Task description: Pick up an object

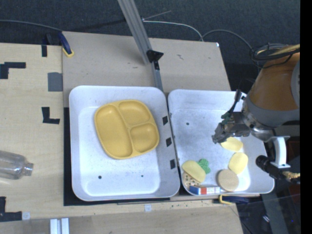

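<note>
Near edge of right bin (204,101): tan round piece (227,180), 2 yellow pieces. My gripper (223,133) low over far yellow piece (232,144), grip state unclear to me. I'd centre, descend straight.

Matt yellow plastic tray (127,128) sits in a smooth white plastic bin (78,130); pale wood bench (29,91), clear glossy bottle (13,165), ribbed metal rail (132,19).

Left bin (80,130): yellow divided plate (126,128) fills the middle.
Right bin (195,101): far half bare; small food pieces (229,167) crowd the near corner.
</note>
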Motion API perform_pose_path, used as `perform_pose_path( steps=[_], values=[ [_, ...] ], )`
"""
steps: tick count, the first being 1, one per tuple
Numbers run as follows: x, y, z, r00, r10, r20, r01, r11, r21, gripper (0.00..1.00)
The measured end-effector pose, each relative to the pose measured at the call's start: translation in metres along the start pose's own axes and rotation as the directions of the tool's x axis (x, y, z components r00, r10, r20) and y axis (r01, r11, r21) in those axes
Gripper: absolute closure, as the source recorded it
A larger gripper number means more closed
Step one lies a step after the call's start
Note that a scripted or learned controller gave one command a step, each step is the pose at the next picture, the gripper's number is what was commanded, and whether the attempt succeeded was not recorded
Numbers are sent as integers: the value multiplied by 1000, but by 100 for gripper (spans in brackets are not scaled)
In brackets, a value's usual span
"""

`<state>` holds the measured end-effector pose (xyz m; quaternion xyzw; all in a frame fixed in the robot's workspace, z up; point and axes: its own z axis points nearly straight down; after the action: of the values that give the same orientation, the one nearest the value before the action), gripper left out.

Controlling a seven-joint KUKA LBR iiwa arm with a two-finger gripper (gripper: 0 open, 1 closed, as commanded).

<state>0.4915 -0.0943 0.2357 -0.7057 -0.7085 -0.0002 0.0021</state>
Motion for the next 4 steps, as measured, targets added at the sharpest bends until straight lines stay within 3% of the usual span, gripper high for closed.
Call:
perform_pose_path(
  steps=[1,2,3,4],
  values=[
    [0,0,0,1000,0,0,0,1000,0,0],
    [66,-2,32,1000,-3,1,3,1000,3,0],
    [63,-1,21,1000,1,2,-1,1000,1,100],
    [64,-1,22,1000,1,1,-1,1000,2,0]
  ],
)
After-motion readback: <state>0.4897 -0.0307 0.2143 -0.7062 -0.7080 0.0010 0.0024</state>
